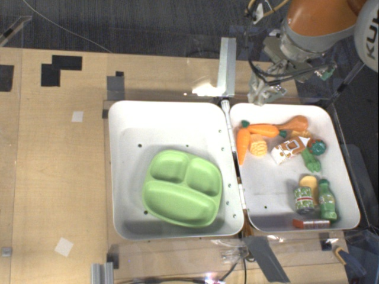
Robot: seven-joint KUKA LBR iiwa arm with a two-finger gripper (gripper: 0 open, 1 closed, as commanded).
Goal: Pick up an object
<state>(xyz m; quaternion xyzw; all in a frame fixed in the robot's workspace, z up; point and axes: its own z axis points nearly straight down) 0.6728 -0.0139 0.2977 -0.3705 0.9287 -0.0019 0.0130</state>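
Two white bins sit side by side on the wooden bench. The left bin [121,158] has one thing in it: a green divided plate [182,187], three compartments, lying toward the near side of the bin, slightly turned.

The right bin [340,176] holds the small stuff. Two carrots at the far left corner: one carrot [242,145] runs along the left wall, the other carrot [261,130] lies across the top, and they meet at a corner. A yellow corn piece [257,148] sits just beside both. A drumstick [291,125] lies to the right of the upper carrot. A small white carton [287,150] is tilted below it, with a teal ball [317,147] and a green pickle [311,161] near its right end. Nearer the front: a can [305,197] and a green bottle [325,199] standing side by side, almost touching. A red marker [311,223] lies flat against the front wall.

The arm [323,10] comes in from the upper right, orange band showing. The gripper [260,93] hangs over the far edge of the right bin, just outside its rim, above the carrots and not touching anything. Nothing between its fingers; can't tell if they're spread or pressed together, too blurry and cluttered with cables.
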